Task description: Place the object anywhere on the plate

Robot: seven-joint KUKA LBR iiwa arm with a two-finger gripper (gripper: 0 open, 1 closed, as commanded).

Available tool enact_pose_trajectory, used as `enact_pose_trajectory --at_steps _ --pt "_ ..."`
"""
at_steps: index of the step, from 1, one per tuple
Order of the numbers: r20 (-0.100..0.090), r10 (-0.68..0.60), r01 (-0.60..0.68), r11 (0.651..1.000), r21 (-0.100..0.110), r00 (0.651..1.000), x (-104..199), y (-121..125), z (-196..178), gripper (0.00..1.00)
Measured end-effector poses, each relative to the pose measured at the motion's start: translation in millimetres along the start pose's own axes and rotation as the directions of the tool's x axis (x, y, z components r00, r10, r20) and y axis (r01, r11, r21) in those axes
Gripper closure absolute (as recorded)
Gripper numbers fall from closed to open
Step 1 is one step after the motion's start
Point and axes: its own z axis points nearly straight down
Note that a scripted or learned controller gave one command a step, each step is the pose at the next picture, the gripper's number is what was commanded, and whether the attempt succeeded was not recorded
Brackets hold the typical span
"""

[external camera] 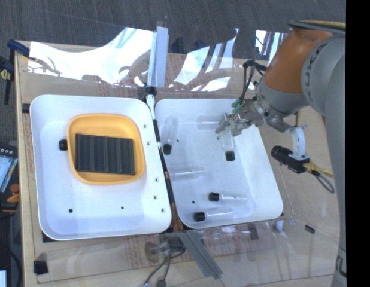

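A yellow plate [106,127] lies in the left bin [47,217], and a dark ribbed block [106,153] rests on it. Several clear tubes with black caps lie in the right bin [266,187]. One tube [228,145] sits directly below my gripper [231,124], its black cap pointing toward the front. The gripper hangs low over the far part of the right bin, and its tip meets the upper end of that tube. Whether the tube is held cannot be made out.
More capped tubes lie at the right bin's left side [167,148] and near its front [214,197] [199,216]. A small black piece [63,144] sits left of the plate. The ridge between the bins [160,160] runs front to back.
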Motion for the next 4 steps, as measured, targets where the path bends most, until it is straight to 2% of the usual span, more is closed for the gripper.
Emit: enact_pose_trajectory --at_steps 1,2,3,4 --pt "0.0 0.0 0.0 1.0 0.0 1.0 0 0 0 0.0" --pt "0.0 -0.015 0.015 1.0 0.002 1.0 29 -18 0 0.0" --pt "0.001 -0.052 0.052 0.999 0.004 0.999 73 -39 5 0.0" --pt "0.001 -0.418 0.418 0.908 0.0 0.908 118 3 17 0.0"
